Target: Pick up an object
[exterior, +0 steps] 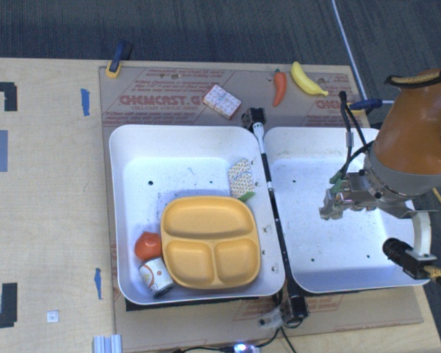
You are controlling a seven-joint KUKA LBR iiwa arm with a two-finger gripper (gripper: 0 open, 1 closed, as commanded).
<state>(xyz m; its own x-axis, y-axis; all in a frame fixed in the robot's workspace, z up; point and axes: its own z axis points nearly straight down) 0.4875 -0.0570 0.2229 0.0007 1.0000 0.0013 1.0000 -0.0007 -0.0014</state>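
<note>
The left bin [125, 197] holds a yellow divided plate [209, 241]. A red-orange round object [147, 245] and a small white and orange can [156, 275] lie at the plate's lower left. A pale patterned item [240, 178] leans near that bin's right wall. My gripper [336, 203] hangs over the middle of the right bin [309, 271], low over its white floor and well apart from all these objects. Nothing shows in its grasp.
Behind the bins on the cardboard lie a yellow banana [307, 79], a red chili pepper [279, 88] and a small patterned box [222, 101]. A blue and yellow clamp [117, 57] sits at the back left. Black cables [350, 134] run down to the wrist.
</note>
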